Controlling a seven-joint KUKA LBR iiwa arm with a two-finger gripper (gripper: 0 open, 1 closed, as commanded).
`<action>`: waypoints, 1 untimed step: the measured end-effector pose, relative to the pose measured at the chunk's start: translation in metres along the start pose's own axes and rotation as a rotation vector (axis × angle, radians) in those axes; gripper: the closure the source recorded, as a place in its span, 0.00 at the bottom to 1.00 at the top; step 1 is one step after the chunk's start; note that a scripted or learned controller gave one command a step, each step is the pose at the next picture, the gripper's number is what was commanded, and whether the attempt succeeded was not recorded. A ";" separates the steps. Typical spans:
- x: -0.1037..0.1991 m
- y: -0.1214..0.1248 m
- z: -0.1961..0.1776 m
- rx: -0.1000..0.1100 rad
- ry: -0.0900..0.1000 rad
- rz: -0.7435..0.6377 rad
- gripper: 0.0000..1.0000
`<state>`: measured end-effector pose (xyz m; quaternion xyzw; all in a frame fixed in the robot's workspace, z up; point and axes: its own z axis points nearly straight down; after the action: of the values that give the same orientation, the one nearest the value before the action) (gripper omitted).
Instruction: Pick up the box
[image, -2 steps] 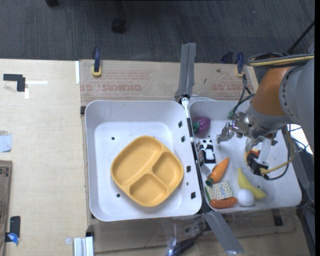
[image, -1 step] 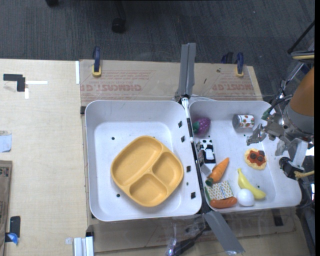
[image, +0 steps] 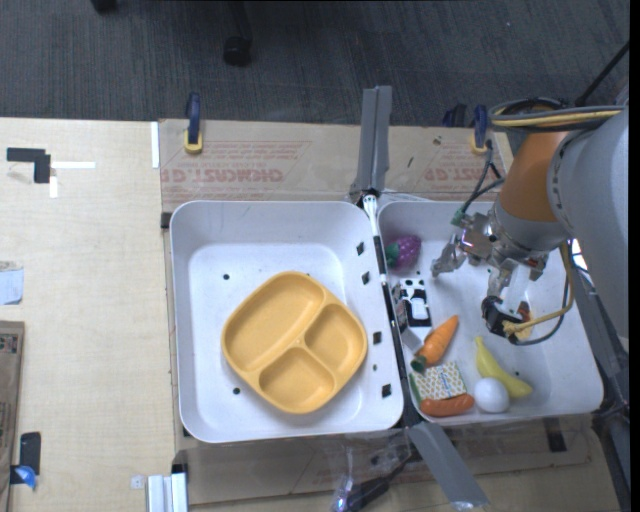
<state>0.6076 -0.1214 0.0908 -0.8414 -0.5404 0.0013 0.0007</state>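
Where the right bin (image: 572, 385) narrows to its near left corner, we see the box (image: 440, 381), a small pale carton with a speckled yellow-green face, lying flat. Its long axis runs roughly across the view, the right end tipped a little toward the far side. It is hemmed in closely. A carrot (image: 438, 340) lies just beyond it, slanting up to the right. A red-orange sausage-shaped piece (image: 447, 405) lies along its near edge. The bin's left wall is just beside its left end. To its right we find a white egg (image: 491, 395) close by and a banana (image: 499, 369) slanting above the egg. The freest side is its upper right corner, where bare white floor opens toward the middle of the bin. The gripper (image: 462, 252) hangs in the far half of this bin, well apart from the box and up and to the right of it, with the carrot between them. We cannot tell whether it is released or clenched, and we see nothing held in it. Along the left wall, farther back, sit a black-and-white item (image: 413, 300) and a purple toy (image: 404, 250). The left bin (image: 200, 300) holds a yellow divided plate (image: 295, 342).
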 end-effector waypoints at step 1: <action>-0.041 0.069 -0.048 -0.002 -0.001 0.160 0.00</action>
<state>0.6530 -0.1874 0.1385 -0.8820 -0.4713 0.0010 -0.0004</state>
